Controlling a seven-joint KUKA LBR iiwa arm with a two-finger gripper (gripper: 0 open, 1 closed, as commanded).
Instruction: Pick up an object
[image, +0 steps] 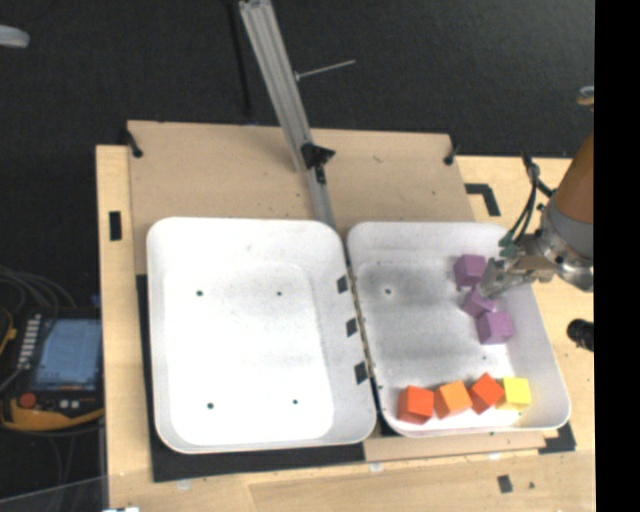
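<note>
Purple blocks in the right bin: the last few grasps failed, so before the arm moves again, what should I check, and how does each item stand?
1. Gripper over the right white bin: ok.
2. Gripper beside the three purple foam blocks: ok.
3. Block between the fingers: cannot tell.
4. Purple blocks separated for a clean single grasp: not ok, they crowd together.
5. Orange, red and yellow blocks away from the gripper, along the near wall: ok.

No text, label, brand, number or sign can be read anywhere on the bench or bins.
</note>
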